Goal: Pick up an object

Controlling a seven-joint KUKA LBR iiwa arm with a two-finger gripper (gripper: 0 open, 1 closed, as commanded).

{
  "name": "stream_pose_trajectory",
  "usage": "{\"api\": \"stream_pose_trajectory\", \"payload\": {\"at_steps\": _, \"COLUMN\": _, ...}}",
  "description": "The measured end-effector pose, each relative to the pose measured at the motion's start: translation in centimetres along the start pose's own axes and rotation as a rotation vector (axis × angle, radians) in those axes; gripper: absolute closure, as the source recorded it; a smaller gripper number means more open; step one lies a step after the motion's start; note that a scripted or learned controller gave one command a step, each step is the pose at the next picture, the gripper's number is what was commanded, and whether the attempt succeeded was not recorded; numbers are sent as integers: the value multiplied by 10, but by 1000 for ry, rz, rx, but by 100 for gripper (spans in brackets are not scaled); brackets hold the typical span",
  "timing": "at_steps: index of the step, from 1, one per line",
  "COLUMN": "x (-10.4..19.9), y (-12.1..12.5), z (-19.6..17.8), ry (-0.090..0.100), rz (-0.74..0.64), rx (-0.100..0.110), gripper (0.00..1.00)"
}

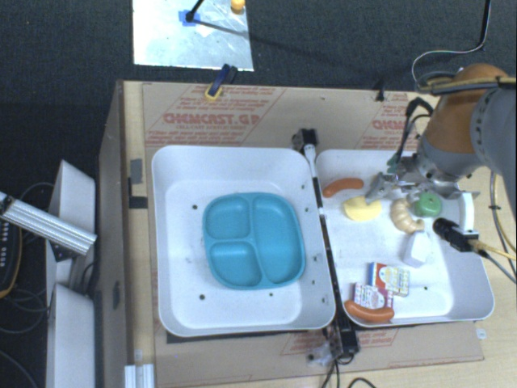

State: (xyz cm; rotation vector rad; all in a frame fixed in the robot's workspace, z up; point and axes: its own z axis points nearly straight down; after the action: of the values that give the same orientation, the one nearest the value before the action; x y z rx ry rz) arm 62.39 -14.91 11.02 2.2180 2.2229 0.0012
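Sausage [369,313] at right bin's [477,297] near edge. Gripper [386,186] over crowded yellow piece [363,209]; you cannot tell finger state. Risk: nudging neighbours, missed grasp.

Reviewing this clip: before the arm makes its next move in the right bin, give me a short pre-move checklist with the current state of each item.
1. Gripper is over the right bin, where the objects are: ok.
2. A target lies close to the gripper: ok, the yellow piece sits just below it and the orange sausage just to its left.
3. An object is held between the fingers: cannot tell, the fingers are too small and dark to read.
4. Target has room around it: not ok, the croissant-like piece and the green ball crowd the yellow piece's right side.
5. Blue divided tray sits in the left bin, away from the arm: ok.
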Motion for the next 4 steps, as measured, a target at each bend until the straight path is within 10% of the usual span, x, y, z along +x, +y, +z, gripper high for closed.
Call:
{"api": "stream_pose_trajectory", "payload": {"at_steps": 1, "x": -22, "y": 46, "z": -27, "ry": -1, "rz": -2, "rx": -3, "gripper": 0}}
{"api": "stream_pose_trajectory", "payload": {"at_steps": 4, "x": -16, "y": 16, "z": -3, "ry": 0, "rz": 0, "rx": -2, "gripper": 0}}
